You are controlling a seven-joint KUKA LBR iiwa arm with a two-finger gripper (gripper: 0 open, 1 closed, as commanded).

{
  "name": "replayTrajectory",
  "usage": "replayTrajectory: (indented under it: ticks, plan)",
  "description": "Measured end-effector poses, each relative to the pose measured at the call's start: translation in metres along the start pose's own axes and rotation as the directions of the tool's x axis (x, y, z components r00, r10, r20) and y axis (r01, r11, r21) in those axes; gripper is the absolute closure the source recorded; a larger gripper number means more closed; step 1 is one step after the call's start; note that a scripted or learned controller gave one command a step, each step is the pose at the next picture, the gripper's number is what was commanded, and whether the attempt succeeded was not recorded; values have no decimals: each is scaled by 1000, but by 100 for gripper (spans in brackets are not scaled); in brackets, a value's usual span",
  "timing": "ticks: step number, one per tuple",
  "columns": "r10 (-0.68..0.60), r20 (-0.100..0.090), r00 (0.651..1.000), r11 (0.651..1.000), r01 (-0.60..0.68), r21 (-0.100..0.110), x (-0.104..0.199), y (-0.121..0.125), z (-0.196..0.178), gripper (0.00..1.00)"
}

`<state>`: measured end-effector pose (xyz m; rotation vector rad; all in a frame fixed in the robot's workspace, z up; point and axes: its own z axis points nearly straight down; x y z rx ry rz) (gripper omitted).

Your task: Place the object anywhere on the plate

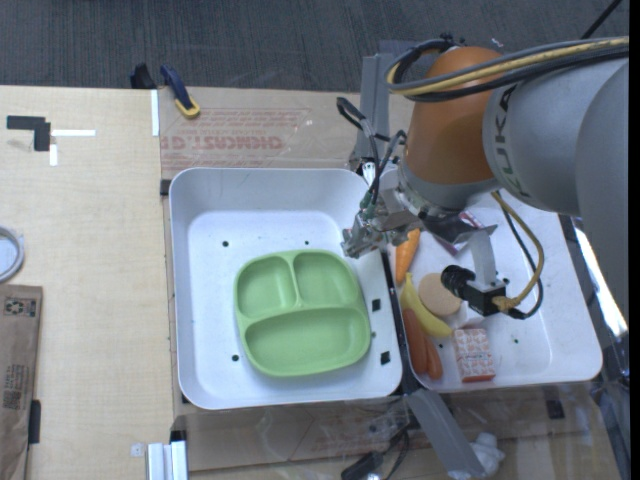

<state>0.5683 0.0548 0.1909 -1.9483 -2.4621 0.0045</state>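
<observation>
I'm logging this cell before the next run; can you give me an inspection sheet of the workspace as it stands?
Surface: light wooden bench bearing two shallow white plastic bins, left bin and right bin.
Job's things: green three-compartment plastic plate in the left bin, nothing on it; toy foods in the right bin: orange carrot, yellow banana, tan round disc, red-and-white packet.
Clutter: blue-and-yellow clamp, tape roll, brown cardboard.
Grippers: pincer over the divide between the bins, fingers unclear.
Cables: yellow-and-black bundle along the arm.
Surroundings: dark carpet.
</observation>
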Motion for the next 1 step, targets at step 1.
replayTrajectory:
  ticks: [1]
  plan:
    - [1, 0, 1000, 1000, -1, 0, 0, 0, 0, 0]
